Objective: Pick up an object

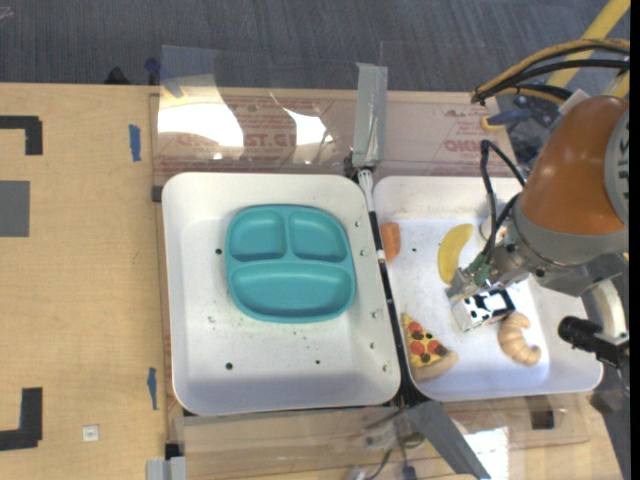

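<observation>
We log two shallow white bins on the bench (pixel 70 268). The left bin (pixel 190 368) carries a smooth teal divided plate (pixel 290 263). In the right bin (pixel 570 368) lie a curved banana (pixel 455 250), long axis near-to-far, an orange piece (pixel 390 240) at the left wall, a pizza slice (pixel 427 348) at the near-left, and a ridged croissant (pixel 520 338). The end effector (pixel 480 290) sits just right of the banana; we cannot tell its state. Open floor remains along the near edge.

grey arm (pixel 570 243), orange band, black and yellow cables, white-black end effector (pixel 483 303).
</observation>
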Tool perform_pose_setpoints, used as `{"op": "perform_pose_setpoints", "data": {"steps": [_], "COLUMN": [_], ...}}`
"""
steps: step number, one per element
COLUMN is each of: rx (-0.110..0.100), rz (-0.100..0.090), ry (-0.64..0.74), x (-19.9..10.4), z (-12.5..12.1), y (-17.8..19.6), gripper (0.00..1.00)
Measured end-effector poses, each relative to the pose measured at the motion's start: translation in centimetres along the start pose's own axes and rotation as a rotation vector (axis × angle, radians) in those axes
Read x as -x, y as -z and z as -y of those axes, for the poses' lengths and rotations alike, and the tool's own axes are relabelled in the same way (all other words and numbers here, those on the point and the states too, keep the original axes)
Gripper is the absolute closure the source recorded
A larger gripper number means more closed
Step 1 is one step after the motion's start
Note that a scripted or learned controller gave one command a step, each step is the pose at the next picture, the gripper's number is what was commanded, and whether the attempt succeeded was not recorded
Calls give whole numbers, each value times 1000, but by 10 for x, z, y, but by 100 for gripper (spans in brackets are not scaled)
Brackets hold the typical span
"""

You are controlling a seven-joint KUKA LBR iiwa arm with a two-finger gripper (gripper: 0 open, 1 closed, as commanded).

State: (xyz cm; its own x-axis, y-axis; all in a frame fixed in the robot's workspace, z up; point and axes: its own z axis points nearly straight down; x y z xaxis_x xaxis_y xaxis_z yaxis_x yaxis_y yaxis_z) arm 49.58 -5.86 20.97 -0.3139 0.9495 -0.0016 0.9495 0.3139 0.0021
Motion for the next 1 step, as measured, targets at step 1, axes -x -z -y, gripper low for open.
{"op": "perform_pose_setpoints", "data": {"steps": [1], "rx": [-6], "rz": [-3], "ry": [-397], "x": [-133], "z": [-26], "y": [-14], "gripper": [100]}}
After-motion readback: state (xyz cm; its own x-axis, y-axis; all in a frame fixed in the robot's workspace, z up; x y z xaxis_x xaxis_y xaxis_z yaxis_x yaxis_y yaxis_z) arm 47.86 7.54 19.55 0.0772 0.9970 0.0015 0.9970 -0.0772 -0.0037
